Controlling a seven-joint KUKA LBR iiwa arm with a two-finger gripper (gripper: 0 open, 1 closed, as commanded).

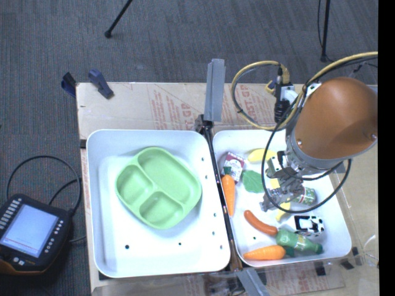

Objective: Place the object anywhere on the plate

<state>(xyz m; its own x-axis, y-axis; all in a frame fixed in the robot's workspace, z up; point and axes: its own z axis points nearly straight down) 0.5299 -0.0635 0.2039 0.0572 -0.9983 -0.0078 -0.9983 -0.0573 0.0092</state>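
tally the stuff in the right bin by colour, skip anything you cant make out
Orange: 3 — carrot by the divider, long orange-red piece, carrot at the front
Green: 2 — leaf-shaped piece, green vegetable
Yellow: 1 — piece at the back
Black and white: 1 — toy
Purple and white: 1 — packet
Total: 8, leaving out whatever lies under the hand.

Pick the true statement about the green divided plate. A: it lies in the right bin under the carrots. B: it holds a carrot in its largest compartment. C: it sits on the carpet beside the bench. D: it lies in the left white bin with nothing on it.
D: the green three-compartment plastic plate rests in the left shallow white bin, its compartments bare, while the toy foods lie in the right white bin.
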